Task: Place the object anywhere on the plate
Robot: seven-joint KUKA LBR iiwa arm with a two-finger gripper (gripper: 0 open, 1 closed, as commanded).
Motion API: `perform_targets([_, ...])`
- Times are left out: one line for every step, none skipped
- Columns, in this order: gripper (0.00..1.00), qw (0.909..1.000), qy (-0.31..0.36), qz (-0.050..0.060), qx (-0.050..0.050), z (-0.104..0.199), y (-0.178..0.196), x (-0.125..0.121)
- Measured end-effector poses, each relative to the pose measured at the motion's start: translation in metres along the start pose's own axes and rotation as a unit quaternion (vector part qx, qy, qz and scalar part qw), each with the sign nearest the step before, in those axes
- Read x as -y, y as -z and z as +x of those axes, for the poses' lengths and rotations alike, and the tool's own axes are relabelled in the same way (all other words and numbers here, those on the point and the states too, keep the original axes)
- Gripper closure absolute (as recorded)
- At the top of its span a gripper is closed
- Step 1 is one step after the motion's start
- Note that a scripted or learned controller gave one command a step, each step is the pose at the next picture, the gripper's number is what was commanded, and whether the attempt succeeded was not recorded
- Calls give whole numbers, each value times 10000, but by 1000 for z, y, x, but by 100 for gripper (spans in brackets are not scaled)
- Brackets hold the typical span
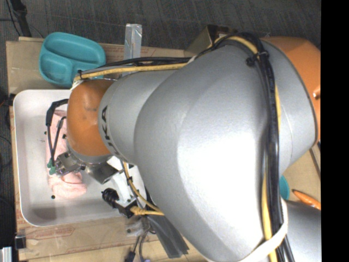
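The grey arm with its orange band [87, 119] reaches far over the left white bin [24, 146] and covers most of the bench. Under its wrist lies a pink plate [66, 185], only partly showing at the bin's floor. The gripper [64, 165] hangs right above the pink plate, and its tips are hidden by the wrist and cables. I cannot make out the object between or near the fingers.
A teal two-lobed container [70, 56] sits on the bench behind the left bin. A clear upright post [133, 40] stands next to it. An orange item [306, 199] lies at the right edge. The arm hides the right bin.
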State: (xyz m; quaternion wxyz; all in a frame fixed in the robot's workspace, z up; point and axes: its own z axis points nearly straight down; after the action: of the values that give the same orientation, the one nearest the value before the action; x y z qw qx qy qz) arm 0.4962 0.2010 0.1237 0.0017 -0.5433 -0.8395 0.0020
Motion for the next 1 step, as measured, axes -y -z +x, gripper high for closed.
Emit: perform_targets([100, 9964, 846, -23, 6, -44, 66, 15])
